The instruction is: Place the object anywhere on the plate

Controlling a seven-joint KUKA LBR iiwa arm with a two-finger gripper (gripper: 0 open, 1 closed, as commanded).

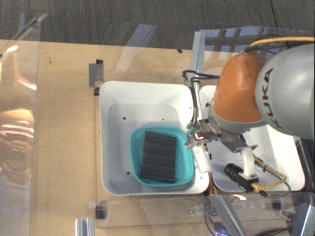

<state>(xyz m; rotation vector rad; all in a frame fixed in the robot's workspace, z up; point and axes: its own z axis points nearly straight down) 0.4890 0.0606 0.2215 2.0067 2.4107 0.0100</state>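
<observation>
Plate: a teal, square-ish plate (186, 173) sits in the near part of the left white bin (113, 132).
Object: a dark ribbed block (159, 156) lies flat on the plate, near its middle, a bit tilted.
Arm: the big grey arm (290, 97) with its orange band (238, 95) comes in from the right and hangs over the wall between the two bins.
Gripper: the gripper (198, 137) is low by the right edge of the plate, just right of the block. I cannot tell how it is set, and nothing shows in it.
Block and gripper: near each other, and I cannot tell if they touch.
Right bin: the right white bin (288, 173) lies partly under the arm.
Desk: the tan wooden desk (59, 146) carries both bins.
</observation>
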